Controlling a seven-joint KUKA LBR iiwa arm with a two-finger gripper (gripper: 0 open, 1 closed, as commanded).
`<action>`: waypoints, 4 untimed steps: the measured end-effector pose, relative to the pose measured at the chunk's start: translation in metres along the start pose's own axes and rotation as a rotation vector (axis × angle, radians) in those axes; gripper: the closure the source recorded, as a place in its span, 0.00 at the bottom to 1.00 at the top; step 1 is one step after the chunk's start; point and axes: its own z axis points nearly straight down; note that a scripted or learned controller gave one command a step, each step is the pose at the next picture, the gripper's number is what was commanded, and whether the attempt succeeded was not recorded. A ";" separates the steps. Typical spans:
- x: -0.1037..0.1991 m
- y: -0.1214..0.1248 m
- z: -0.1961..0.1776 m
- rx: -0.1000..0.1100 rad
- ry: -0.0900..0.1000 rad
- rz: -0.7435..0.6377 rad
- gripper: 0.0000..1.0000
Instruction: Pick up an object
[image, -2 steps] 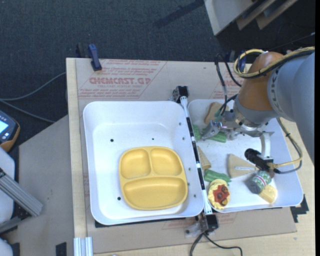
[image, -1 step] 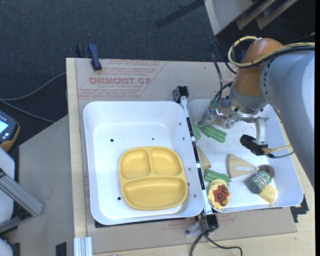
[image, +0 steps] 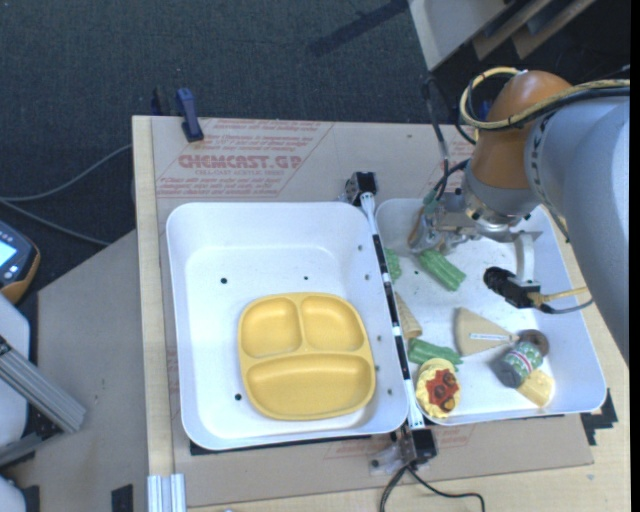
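Setting: robotics lab, test-cell type. Evidence: industrial arm (image: 560, 130), grey with orange band, reaching over a bench (image: 250, 150) topped with plain board printed with red lettering. Two shallow white bins, left bin (image: 190, 240) and right bin (image: 580, 385), sit side by side, joined by black clips (image: 362, 185) along the shared edge. Loose cables (image: 60, 185) trail over dark carpet (image: 150, 50). Aluminium extrusion (image: 40, 385) at lower left. Bin contents are toy items: a yellow divided plate (image: 303, 355) and play food (image: 440, 388).
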 end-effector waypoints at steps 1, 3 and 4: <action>0.061 -0.039 -0.096 -0.001 0.004 -0.004 1.00; 0.033 -0.105 -0.089 0.013 0.002 0.007 0.00; -0.017 -0.104 0.010 0.014 0.001 0.007 0.00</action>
